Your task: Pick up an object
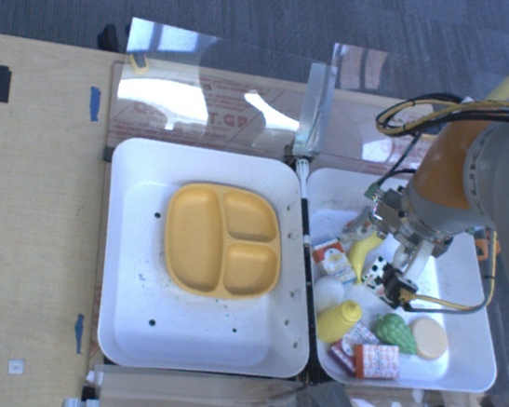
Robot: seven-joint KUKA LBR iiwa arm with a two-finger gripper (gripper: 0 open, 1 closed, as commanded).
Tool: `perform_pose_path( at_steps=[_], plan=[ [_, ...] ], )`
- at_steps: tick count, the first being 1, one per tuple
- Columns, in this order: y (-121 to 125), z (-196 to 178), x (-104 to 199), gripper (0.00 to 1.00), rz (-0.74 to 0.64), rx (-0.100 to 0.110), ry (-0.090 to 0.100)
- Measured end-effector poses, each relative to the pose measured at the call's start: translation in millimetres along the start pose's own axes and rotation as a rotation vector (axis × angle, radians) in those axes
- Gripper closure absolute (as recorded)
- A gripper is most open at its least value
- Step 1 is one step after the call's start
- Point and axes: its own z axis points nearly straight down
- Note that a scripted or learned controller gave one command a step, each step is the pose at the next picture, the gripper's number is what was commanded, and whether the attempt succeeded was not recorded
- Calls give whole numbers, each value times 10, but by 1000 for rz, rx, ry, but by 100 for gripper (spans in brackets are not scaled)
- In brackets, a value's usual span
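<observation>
My gripper (386, 260) hangs low over the middle of the right bin (470, 275), reaching in from the right. Just to its left lie a yellow banana-shaped toy (363, 254) and a small white piece with black spots (374, 270); whether it touches either is unclear. A red and white packet (331, 259) lies further left. Toward the bin's front are a yellow squeeze bottle (339, 320), a green leafy toy (395, 330), a beige round piece (430, 339) and a red can (374, 360).
The left bin (125, 255) holds a yellow divided plate (223, 240) at its middle. A ridge (304, 252) separates the two bins. Clear plastic panels (213, 98) stand behind both bins.
</observation>
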Motion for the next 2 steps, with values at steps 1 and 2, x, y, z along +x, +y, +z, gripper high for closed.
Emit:
perform_pose_path(
  at_steps=[1, 2],
  plan=[
    [0, -97, 5, 100, 1, 0, 1],
    [-54, -952, 851, 100, 78, -4, 6]
  ],
)
